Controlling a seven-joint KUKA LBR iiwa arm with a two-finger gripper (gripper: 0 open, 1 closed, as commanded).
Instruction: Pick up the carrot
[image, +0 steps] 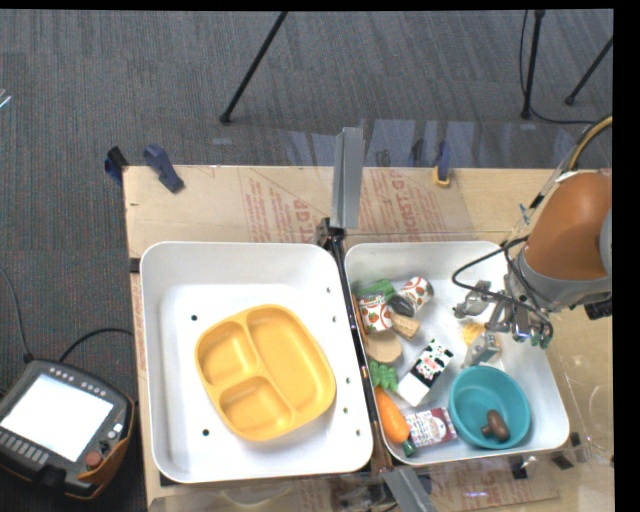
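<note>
The carrot (392, 418) is seen lying in the right bin (470, 255), against that bin's left wall near its front corner, with its green top pointing toward the back. A pink and white carton (431, 428) is found just beside it on the right, and a black and white cow-patterned carton (427, 368) lies just behind, tilted. Further back along the left wall, a round tan piece (383, 348), a red and white strawberry-printed pack (374, 312) and a small printed can (416, 292) are clustered close together. A teal bowl (476, 392) is set in the front right part of the same bin, and 1 brown object (495, 426) rests inside it.

The gripper (487, 348) is positioned over the right bin, behind the teal bowl and well apart from the carrot. Nothing is seen between its fingers, but whether they are spread or closed cannot be told from this angle. The grey arm with its orange band (570, 230) is seen reaching in from the right.

In the left bin (165, 300), a yellow plate (264, 372) with 3 compartments is placed. Both bins are carried side by side on the tabletop (230, 200).
</note>
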